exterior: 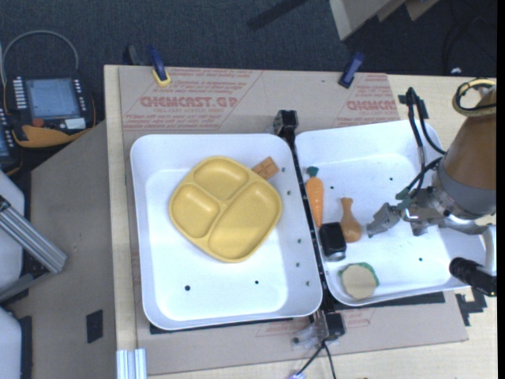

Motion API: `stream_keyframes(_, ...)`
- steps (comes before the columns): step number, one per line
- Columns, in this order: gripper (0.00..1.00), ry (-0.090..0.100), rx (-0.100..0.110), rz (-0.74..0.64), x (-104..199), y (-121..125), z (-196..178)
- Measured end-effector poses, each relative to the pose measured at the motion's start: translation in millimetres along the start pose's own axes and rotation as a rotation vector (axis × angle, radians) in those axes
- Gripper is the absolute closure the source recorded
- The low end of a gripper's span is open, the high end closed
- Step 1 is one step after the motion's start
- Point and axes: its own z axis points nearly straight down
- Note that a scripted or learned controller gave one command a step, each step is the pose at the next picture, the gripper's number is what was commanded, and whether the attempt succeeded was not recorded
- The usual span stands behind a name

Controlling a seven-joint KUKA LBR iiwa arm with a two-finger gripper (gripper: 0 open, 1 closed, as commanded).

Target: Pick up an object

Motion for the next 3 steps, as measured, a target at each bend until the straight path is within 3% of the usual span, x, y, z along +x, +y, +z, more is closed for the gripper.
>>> stream_keyframes(1,0.0,-0.002,-0.011,-0.003,0,3,-5)
stream_keyframes(2,0.0,0.0,-0.004,-0.002,-5,1,40)
stream_keyframes(3,0.0,-0.001,-0.013,-0.002,-12,3,94)
